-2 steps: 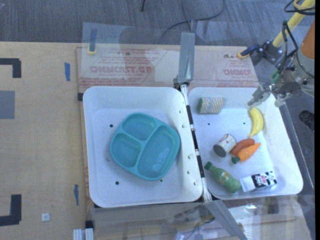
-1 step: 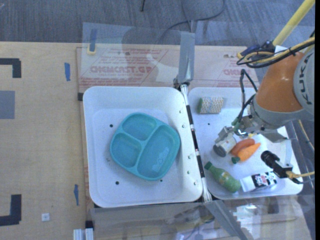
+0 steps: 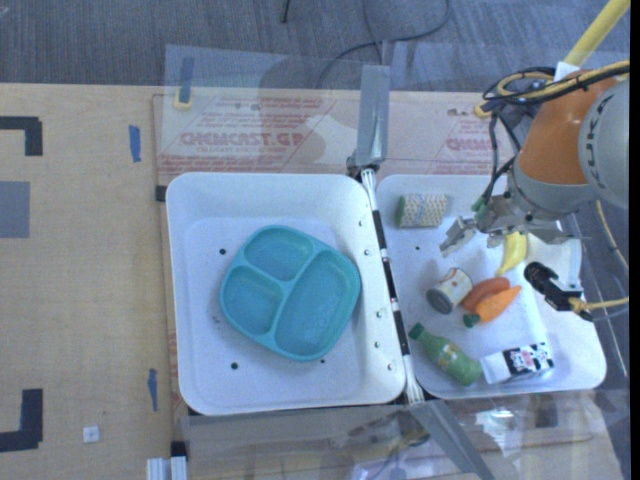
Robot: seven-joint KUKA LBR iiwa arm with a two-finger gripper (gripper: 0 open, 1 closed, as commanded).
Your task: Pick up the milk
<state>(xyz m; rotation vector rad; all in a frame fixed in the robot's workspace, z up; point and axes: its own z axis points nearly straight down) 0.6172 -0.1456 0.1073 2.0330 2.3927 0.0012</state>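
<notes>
One milk carton lies at the right bin's near edge, just beside one green bottle. Gripper hovers well apart from it, fingers look spread, holding nothing. Banana partly hidden under the wrist; one carrot, one can, one sponge, one teal plate in the left bin.

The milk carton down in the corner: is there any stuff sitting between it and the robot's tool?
Yes. The tool hangs over the right bin's upper part, while the milk lies near its lower edge. The carrot lies between them, with the banana just beside the tool.
</notes>
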